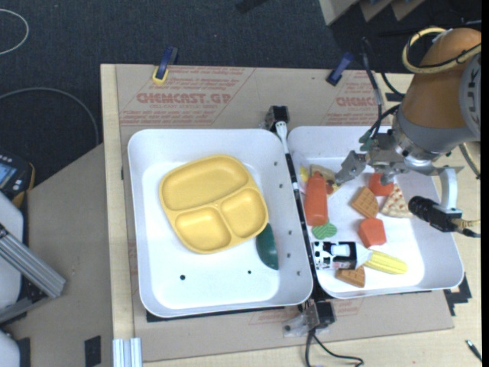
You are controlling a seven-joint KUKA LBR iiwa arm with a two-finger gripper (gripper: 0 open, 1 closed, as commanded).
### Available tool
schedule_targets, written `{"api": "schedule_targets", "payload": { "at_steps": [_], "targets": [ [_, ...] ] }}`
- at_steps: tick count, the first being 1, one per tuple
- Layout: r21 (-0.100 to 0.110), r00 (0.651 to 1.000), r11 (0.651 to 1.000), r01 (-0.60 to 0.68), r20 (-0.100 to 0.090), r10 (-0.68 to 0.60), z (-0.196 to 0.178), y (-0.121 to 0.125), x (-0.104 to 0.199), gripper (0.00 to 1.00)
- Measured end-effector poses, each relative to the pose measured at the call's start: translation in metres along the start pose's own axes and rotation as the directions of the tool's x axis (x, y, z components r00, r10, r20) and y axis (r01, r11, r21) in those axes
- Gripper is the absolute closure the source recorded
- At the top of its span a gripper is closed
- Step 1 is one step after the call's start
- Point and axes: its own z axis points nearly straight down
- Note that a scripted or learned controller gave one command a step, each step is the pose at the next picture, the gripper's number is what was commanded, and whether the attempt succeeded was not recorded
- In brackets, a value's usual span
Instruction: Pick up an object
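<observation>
Over the right bin [439, 270] the gripper [374, 170] hangs low, fingers spread, nothing between them — a small red piece [380, 182] lies just under it, a waffle piece [365, 202] and a pizza slice [396, 202] close beside. The risk, I judge, is crowding (toys nearly touching): closing fingers may catch a neighbour's edge and nudge the red piece aside — an empty lift

Even, bright overhead light is seen across the scene. The white bins [214, 297] are rendered almost blown out, with detail lost on their floors. Soft, short shadows are cast beside the yellow plate [212, 202]. Away from the bins, the dark carpet [61, 52] is left dim. Slight softness is noted throughout; fine detail is blurred.
</observation>
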Motion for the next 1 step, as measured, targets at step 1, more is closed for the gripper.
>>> {"api": "schedule_targets", "payload": {
  "at_steps": [1],
  "targets": [
    [-0.015, 1.000, 1.000, 0.003, 0.002, -0.003, -0.0084, 0.0031, 0.0002, 0.00]
  ]
}}
